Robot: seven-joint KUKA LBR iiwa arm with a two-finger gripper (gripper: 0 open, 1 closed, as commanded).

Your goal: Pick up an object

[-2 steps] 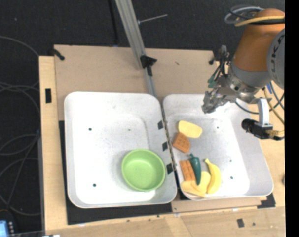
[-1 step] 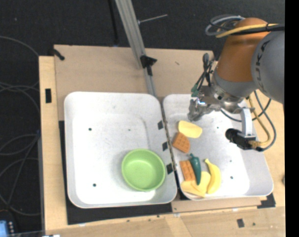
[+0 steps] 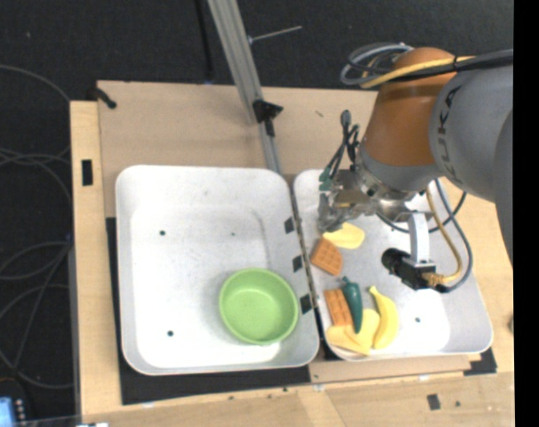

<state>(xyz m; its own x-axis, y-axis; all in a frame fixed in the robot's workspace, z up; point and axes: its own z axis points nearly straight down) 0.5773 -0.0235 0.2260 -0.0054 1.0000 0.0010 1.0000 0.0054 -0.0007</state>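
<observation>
Colours on the bench: white bins, one green bowl, yellow and orange small things.

Both bins are white with a few small dark dots; the left bin (image 3: 181, 203) carries a light green bowl (image 3: 259, 305) toward its 5 o'clock corner. In the right bin (image 3: 461, 323), a pale yellow piece (image 3: 345, 236) lies at 11 o'clock, and under it an orange square with a fine grid pattern (image 3: 326, 257). At 7 o'clock there are an orange ridged piece (image 3: 338, 306), a dark green pepper with a red tip (image 3: 353, 299), a yellow banana (image 3: 386, 318) and a pale yellow slice (image 3: 348, 340). The arm (image 3: 430, 114) is grey with an orange band. The bench (image 3: 163, 123) is light brown, the floor black.
</observation>
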